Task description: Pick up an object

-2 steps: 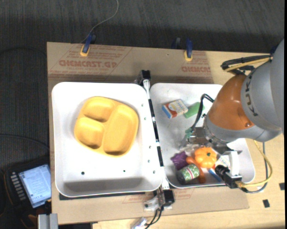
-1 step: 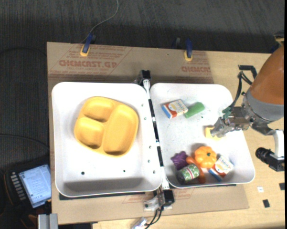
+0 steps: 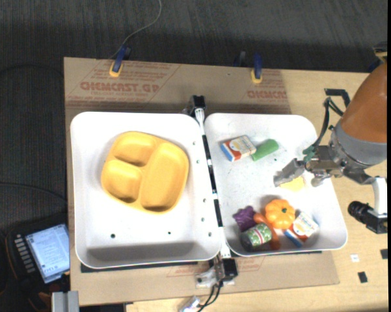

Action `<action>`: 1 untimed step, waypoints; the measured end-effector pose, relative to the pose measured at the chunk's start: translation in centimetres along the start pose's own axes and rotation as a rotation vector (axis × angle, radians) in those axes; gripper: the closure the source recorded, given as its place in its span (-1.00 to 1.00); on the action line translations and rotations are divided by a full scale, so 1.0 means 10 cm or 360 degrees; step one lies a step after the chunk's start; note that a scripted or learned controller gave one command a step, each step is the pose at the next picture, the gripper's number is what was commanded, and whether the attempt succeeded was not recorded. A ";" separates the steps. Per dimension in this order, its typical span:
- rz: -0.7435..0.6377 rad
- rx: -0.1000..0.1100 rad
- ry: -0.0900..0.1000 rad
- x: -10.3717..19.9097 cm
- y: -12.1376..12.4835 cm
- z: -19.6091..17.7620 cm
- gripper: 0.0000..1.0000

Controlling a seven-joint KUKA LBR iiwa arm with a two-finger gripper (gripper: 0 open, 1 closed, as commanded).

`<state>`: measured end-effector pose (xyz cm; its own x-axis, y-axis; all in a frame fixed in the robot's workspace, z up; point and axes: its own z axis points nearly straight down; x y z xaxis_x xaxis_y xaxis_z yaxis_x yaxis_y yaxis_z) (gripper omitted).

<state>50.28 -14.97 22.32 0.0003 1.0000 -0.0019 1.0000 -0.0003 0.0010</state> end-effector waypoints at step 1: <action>-0.0002 -0.0008 0.0001 0.12 -0.05 1.31 -1.00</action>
<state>49.83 -13.83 9.21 -0.0012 1.0000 -0.0014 1.0000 0.0012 0.0061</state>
